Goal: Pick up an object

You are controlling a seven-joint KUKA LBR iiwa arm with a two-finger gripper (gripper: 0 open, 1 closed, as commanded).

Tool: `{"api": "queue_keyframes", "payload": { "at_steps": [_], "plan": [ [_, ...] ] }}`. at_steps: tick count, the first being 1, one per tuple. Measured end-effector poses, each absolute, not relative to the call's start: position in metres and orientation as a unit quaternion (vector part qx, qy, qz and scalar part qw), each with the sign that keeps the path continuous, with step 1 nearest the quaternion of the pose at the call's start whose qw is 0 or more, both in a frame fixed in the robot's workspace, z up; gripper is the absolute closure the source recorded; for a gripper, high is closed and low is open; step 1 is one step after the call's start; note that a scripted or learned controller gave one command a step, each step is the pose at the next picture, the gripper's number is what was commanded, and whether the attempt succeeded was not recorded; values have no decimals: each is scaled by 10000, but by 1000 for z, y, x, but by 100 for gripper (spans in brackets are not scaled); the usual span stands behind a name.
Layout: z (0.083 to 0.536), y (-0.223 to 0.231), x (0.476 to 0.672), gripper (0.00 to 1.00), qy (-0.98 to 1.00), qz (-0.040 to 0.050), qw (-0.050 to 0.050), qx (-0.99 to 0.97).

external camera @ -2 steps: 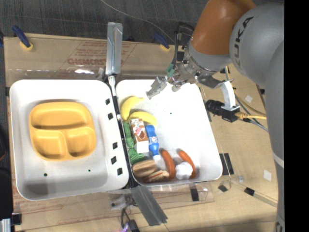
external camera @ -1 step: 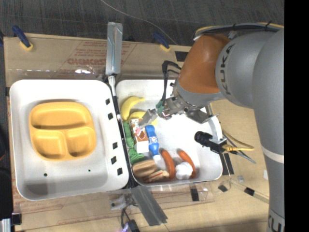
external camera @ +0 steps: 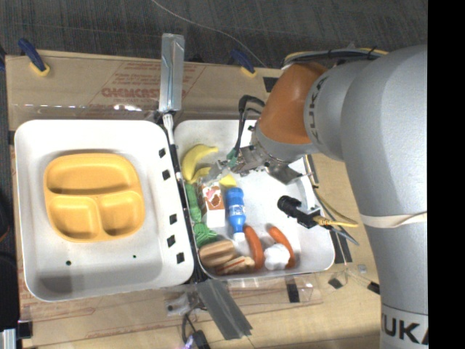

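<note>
White bin (external camera: 320, 257) (right) crowded, claw (external camera: 231, 164) above banana (external camera: 195, 158)

Robot lab, from my feed: KUKA arm (external camera: 378, 122) over cardboard-covered worktop (external camera: 87, 78), clamped white bins (external camera: 29, 267), toy food, loose cables.

The right bin (external camera: 323, 247) served as the landmark. Just left of it, touching along a shared edge, lay the left bin (external camera: 29, 195), with a compartment tray (external camera: 93, 195) inside. Within the right bin, a banana (external camera: 196, 158) lay near its upper left corner. Below that sat a small carton (external camera: 213, 197), with a bottle (external camera: 235, 211) just right of it. Along the bin's lower wall lay a sandwich (external camera: 221, 255), and right of that two sausages (external camera: 254, 246). The gripper (external camera: 234, 162) hung over the bin's upper part, just right of the banana.
</note>
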State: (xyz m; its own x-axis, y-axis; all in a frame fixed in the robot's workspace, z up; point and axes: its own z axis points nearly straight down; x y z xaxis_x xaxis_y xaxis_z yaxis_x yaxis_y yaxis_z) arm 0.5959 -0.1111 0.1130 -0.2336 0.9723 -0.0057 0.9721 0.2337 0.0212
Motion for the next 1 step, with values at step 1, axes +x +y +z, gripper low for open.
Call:
{"api": "queue_keyframes", "payload": {
  "at_steps": [1],
  "plan": [
    [112,-111,596,0,7856,66,84,6187]
  ]
}}
